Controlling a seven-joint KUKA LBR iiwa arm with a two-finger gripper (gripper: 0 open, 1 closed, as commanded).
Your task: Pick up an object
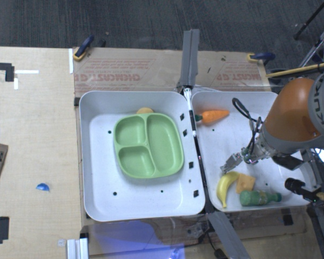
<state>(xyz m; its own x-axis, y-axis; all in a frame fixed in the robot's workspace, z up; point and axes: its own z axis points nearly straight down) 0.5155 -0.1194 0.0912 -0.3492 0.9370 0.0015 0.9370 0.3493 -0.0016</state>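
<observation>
Camera view looks down on the two-finger metal tool [235,161] low in the right white bin [227,139], just above the curved yellow banana [224,185]; I cannot tell its state, too small and blurred. An orange chunk [245,183] and green bottle-shaped toy [259,198] lie beside the banana, an orange carrot [213,116] near the far rim. Behind the green divided tray [149,144] in the left white bin [97,144], a yellow object [144,111] is mostly hidden.

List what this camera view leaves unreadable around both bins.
- Hand: too small and blurred to read its fingers, camera view.
- Yellowish item: mostly hidden behind the green tray.
- Orange chunk: too blurred to identify, beside the banana.
- Right bin: far side covered by the arm.
</observation>
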